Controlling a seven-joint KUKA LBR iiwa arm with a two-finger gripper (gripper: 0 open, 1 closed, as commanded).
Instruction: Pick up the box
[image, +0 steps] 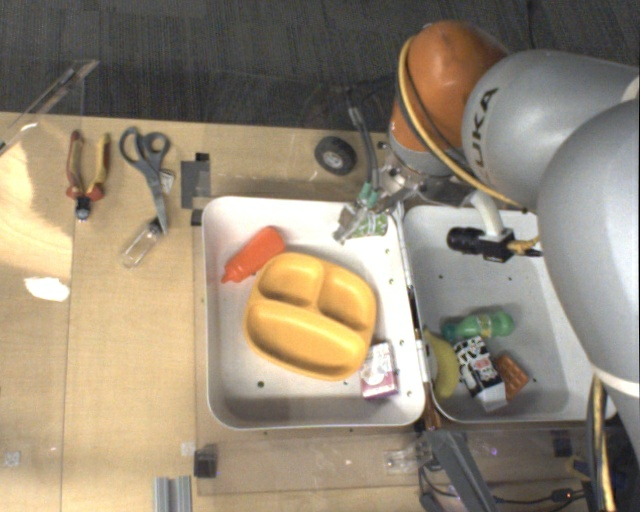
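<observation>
- Surface (100, 380): pale wood-toned top with a glossy finish, spanning the lower and left part of the view, well left of the tool (358, 222).
- Seam line (72, 350): a thin straight join running down the surface, far left of the tool.
- Light: bright glare patch (45, 289) on the surface at far left; softer sheen near the upper left corner.
- Floor (220, 50): dark grey, ribbed or woven texture, beyond the surface's far edge, above and left of the tool.
- Metal bracket (172, 492): small ribbed piece at the surface's near edge, below and left of the tool.
- Black block (205, 461): small, just beside the near edge, below the tool.
</observation>
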